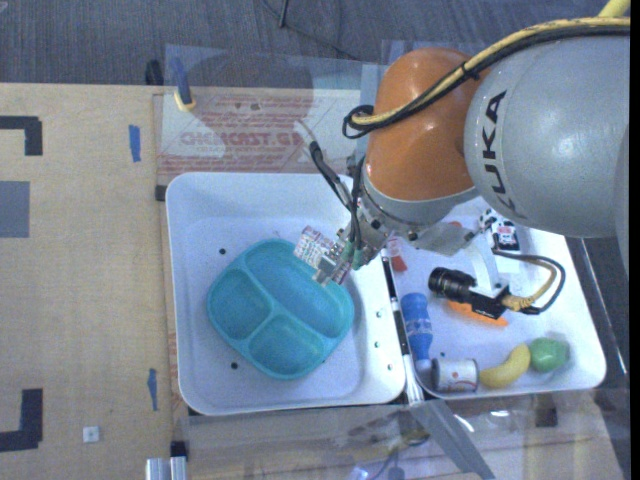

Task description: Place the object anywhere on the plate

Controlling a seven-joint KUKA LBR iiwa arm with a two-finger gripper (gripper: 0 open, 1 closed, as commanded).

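While the pincer (pixel 335 261) hangs over the upper right rim of the teal plate (pixel 280 310) in the left bin (pixel 190 268), closed on a small silvery object (pixel 315 246), the sound move is to lower toward a compartment, well inside the rim, before letting go.

The plate (pixel 280 313) is teal, rounded and divided into three compartments — one along its left side, one at upper right, one at the bottom. It lies flat on the floor of the left white bin (pixel 190 298), turned at a slant. The object (pixel 318 249) is small, pale and silvery with a checked or grid-like surface; it sits at the plate's upper right rim — whether it touches the plate cannot be told.
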